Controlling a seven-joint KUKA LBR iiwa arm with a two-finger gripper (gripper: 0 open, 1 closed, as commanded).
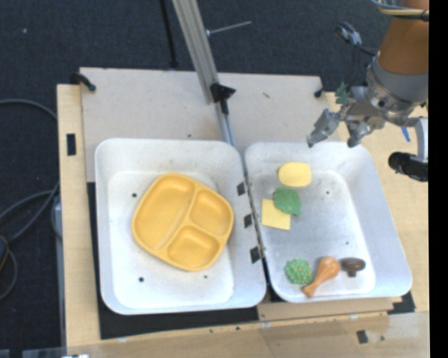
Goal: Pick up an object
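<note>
A pale wooden bench [75, 222] carries two shallow white bins side by side: the left bin [108, 200] and the right bin [381, 222], their inner edges touching. A flat grey board [149, 103], possibly cardboard, lies behind them.

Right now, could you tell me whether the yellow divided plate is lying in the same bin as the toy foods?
No, the yellow divided plate lies alone in the left bin, while the toy foods lie in the right bin.

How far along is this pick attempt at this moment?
Nothing looks done: the hand hangs open above the right bin's far rim, with nothing between its fingers. The yellow lemon, green leaf, yellow slice, broccoli, drumstick and mushroom lie in that bin. Descent, grasp and lift remain.
</note>
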